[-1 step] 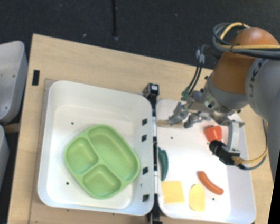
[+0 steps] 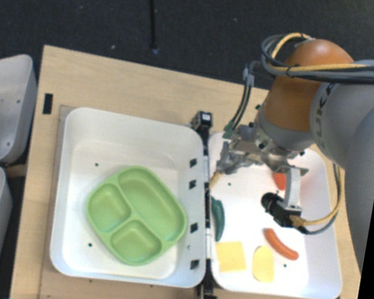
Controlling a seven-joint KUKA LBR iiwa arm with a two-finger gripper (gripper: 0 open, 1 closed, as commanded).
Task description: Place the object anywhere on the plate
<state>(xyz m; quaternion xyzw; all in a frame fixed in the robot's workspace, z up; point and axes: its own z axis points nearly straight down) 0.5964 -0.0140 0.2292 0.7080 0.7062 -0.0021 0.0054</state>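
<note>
- Camera view, taken from the green plate (image 2: 136, 215) outward.
- Green plate: three compartments, lying flat on the floor of the left white bin (image 2: 70, 160), toward that bin's near edge.
- Just right of the plate, past the wall shared by the two bins: a dark green piece (image 2: 217, 215), lying along the left wall of the right white bin (image 2: 315, 275).
- Further right of the plate, at about the level of its near edge: a flat yellow square (image 2: 231, 255), and just beside that a yellow oval piece (image 2: 263, 264), close but apparently not touching.
- Beyond the oval, well apart from the plate: a red sausage-shaped piece (image 2: 280, 244), lying flat and at a slant.
- Right of the plate and further back: a small red piece (image 2: 280, 179), partly hidden behind gripper hardware, shape not clear.
- All loose pieces seen in the right bin; cannot tell for sure which one is the task's object.
- Gripper (image 2: 262, 173): down over the back half of the right bin, up and to the right of the plate, close by the small red piece.
- Jaws: cannot tell whether apart, together or clamped on anything.
- Grey arm (image 2: 350, 117) entering from the right, with its orange band (image 2: 297, 93) above the wrist and yellow and grey cables looped over it.
- Both bins side by side on the light wooden table (image 2: 58, 65), the plate's bin being the left one.
</note>
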